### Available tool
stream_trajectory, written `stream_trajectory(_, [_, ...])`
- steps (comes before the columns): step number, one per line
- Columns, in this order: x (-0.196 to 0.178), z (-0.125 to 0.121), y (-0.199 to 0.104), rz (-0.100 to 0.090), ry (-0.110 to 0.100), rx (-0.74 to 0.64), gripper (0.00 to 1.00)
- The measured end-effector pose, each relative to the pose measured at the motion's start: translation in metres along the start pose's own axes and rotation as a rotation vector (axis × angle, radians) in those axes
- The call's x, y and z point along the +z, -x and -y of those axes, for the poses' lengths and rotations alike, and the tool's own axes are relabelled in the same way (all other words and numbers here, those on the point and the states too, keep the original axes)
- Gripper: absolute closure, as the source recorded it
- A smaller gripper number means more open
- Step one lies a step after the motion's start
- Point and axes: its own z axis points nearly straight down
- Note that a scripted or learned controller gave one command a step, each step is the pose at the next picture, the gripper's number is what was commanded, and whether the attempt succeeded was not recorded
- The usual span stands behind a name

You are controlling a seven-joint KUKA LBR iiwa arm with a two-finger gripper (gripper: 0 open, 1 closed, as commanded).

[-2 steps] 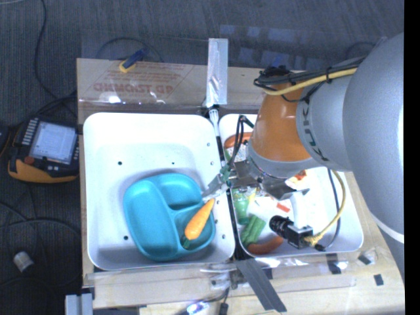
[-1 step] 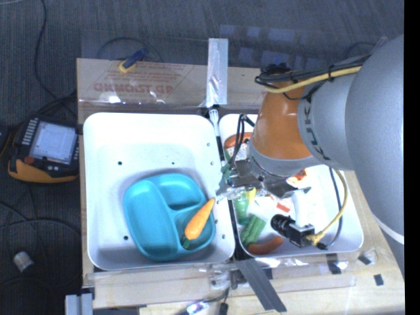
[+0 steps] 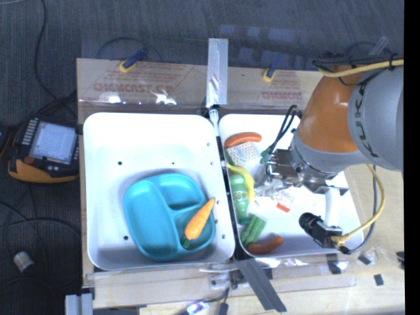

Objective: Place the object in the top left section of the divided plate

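Pincer (image 3: 279, 176) over right bin's clutter, grip state unreadable. Carrot (image 3: 199, 219) lying in blue plate (image 3: 147, 222), lower right section, well left of pincer, long axis slanting up-right. Top left section bare, task not done

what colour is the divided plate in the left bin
Turquoise blue; the divided plate shows best in the camera view.

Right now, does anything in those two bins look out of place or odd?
One thing: the carrot in the left bin lies tilted across the blue divided plate, over a divider ridge at its lower right rather than flat in the top left section. The toy food in the right bin is bunched against its left wall.
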Motion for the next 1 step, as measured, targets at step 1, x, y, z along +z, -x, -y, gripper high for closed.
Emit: stream_trajectory(1, [-0.0121,-0.0091,0.0762,0.000,-0.003,0.317,1.00])
